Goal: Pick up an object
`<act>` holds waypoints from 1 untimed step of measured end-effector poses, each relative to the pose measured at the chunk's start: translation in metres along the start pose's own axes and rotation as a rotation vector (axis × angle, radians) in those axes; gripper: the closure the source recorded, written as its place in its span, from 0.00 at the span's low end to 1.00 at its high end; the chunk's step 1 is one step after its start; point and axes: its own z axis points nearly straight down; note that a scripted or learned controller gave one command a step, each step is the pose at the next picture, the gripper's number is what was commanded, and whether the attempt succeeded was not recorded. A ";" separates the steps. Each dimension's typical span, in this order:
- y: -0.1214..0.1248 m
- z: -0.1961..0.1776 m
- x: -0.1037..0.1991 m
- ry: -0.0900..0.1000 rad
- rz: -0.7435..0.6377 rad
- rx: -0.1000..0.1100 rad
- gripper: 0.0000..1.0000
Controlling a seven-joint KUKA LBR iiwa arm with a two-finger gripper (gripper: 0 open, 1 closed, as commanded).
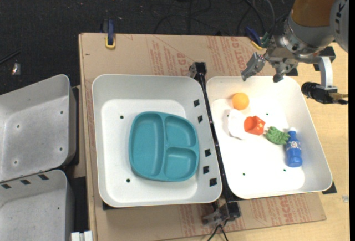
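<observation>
No object has been picked up yet, as far as can be judged. The candidate things lie loose in the shallow white right-hand bin, which is taken here as the landmark. A small orange ball is seen in the far-left part of that bin. Nearer the bin's middle a red-orange plastic piece rests against a flat white piece, the two touching. Just beside them, toward the bin's right wall, a small green knobbly toy lies, and a blue plastic bottle-shaped object touches it on the right.

The two-finger gripper is held above the far rim of the right-hand bin, well apart from all of these objects. Its dark fingers are seen spread apart, and nothing is held between them.

Everything of the task is therefore judged to remain: a target must be chosen, the gripper lowered over it, closed on it, and lifted. The ball is the nearest to the gripper; the clustered items may be harder to isolate.

To the left of the right-hand bin, a second white bin holds a teal plastic divided tray.
</observation>
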 end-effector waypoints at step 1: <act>0.002 -0.007 0.000 -0.001 -0.002 -0.012 0.00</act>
